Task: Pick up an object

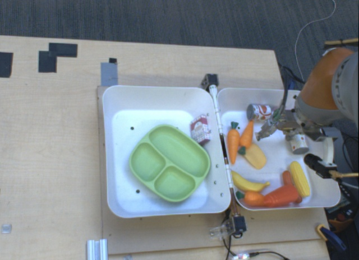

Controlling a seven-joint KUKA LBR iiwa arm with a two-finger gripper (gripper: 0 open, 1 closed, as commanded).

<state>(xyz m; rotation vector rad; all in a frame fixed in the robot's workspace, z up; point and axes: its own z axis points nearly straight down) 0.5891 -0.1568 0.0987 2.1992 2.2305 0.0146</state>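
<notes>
My gripper [265, 127] hangs over the middle of the right bin [331, 200], pointing left, with the grey arm and its orange band behind it at the right. It is open, and nothing sits between its fingers. Just left of it stand two carrots [234, 144] with green tops. A pale yellow piece [256, 156] lies below the fingertips. A small can [258, 110] lies on its side just above the gripper. Along the bin's near side lie a banana [249, 182], a red-orange vegetable [275, 196] and a yellow corn cob [300, 179].
The left bin [112, 158] holds a green divided plate [169, 162] and a small red and white packet [200, 129] by the shared wall. A black clamp [211, 79] sits at the far end of the divider. Cables run off the bench's right side.
</notes>
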